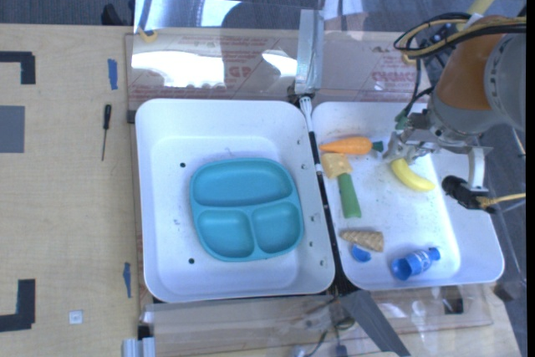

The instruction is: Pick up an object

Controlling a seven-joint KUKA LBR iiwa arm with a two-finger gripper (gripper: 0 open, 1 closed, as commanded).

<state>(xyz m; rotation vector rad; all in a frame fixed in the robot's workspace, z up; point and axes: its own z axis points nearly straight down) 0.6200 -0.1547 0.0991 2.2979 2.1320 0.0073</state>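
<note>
My gripper (403, 148) hangs over the back part of the right bin (476, 263), reaching in from the right. Just in front of it lies a yellow banana (412, 175), its upper end close under the gripper. An orange carrot (347, 146) lies to the gripper's left. A yellow wedge (336, 165) and a green stick (349, 196) sit left of the banana. Nearer the front lie a tan cone (364, 240) with a small blue piece (360, 254) and a blue bottle (415, 262). I see nothing held in the gripper.
The left bin (159, 138) holds a teal divided plate (247, 207). A clear wall (251, 54) stands behind both bins, and a ridge (316, 180) divides them. Bare floor of the right bin shows at the front right.
</note>
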